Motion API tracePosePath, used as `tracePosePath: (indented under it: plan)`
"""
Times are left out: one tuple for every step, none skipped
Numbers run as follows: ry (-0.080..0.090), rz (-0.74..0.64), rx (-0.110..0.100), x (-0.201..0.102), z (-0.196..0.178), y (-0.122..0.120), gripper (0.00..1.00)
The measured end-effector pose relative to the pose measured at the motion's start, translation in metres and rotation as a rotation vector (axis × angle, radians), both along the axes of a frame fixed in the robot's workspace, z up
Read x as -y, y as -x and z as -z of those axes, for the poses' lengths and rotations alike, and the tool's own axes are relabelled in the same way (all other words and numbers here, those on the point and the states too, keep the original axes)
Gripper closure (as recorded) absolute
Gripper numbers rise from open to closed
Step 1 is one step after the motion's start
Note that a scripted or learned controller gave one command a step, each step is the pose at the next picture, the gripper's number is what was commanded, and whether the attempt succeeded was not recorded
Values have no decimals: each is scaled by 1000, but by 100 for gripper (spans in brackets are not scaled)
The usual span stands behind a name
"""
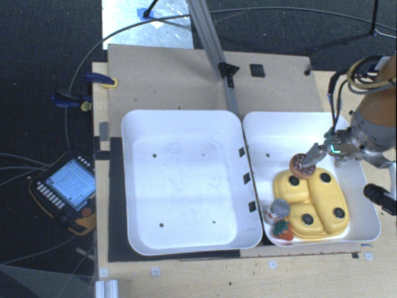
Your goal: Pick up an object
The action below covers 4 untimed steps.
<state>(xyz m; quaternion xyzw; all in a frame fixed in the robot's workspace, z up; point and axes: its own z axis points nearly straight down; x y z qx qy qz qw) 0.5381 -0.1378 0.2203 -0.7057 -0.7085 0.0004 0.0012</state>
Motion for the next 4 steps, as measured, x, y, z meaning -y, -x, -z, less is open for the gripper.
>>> tracePosePath:
  plan:
    - [1, -1, 3, 0, -1, -1, 0]
    - [1, 3, 2, 1, 40, 1, 0]
    - [1, 3, 1, 4, 82, 0, 0]
    - [-14, -7, 21, -6, 113, -9, 0]
